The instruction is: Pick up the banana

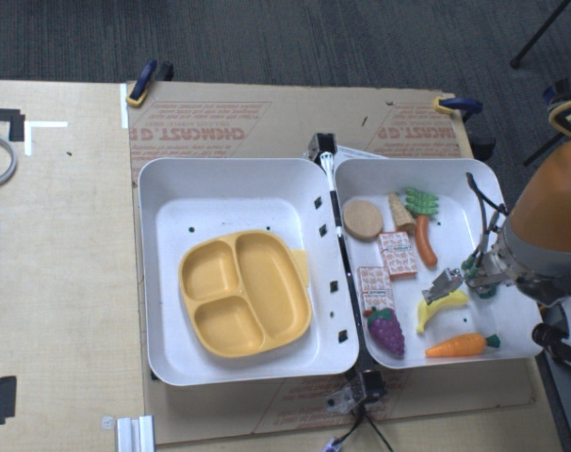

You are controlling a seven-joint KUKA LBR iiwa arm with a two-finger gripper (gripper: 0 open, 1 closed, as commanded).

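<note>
The yellow banana [437,310] lies in the right bin [455,172], near its right side, curving from lower left to upper right. My gripper [445,284] reaches in from the right and sits low, right at the banana's upper end. The grey wrist and orange band rise behind it at the bin's right wall. I cannot tell whether the gripper touches the banana.
An orange carrot [459,347] lies just below the banana, with purple grapes [386,332] to its left. Two small boxes [397,254], a round cookie [364,219], a cone and a second carrot [424,240] fill the bin's left half. A yellow divided plate [245,293] sits in the left bin.
</note>
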